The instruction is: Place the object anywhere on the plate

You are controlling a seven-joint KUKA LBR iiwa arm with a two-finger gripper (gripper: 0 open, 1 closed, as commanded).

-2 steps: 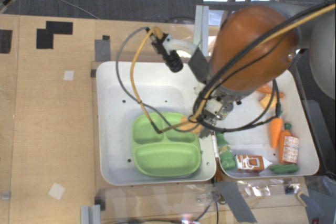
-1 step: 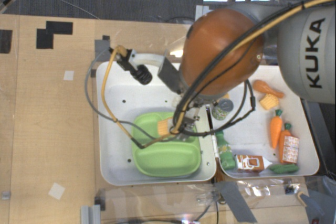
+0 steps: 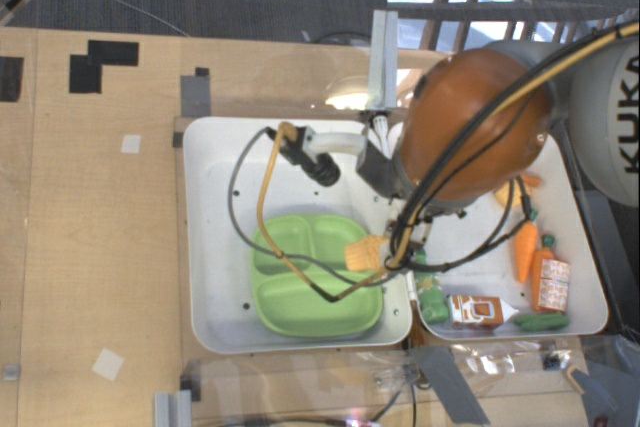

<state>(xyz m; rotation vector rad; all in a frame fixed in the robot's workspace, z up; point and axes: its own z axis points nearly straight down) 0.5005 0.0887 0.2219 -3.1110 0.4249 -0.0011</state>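
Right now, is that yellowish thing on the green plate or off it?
On it, at the edge: the yellowish object overlaps the green plate's right rim, beneath the arm's cables.

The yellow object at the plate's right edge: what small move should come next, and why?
Probably a short shift to the view's left, then release. The yellow object sits over the right rim of the green plate, below the arm's wrist. Further in, it would land on the plate more safely.

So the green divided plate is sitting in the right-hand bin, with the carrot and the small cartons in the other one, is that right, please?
Not quite: the camera view shows the green divided plate in the left bin. The carrot and the small cartons lie in the right bin.
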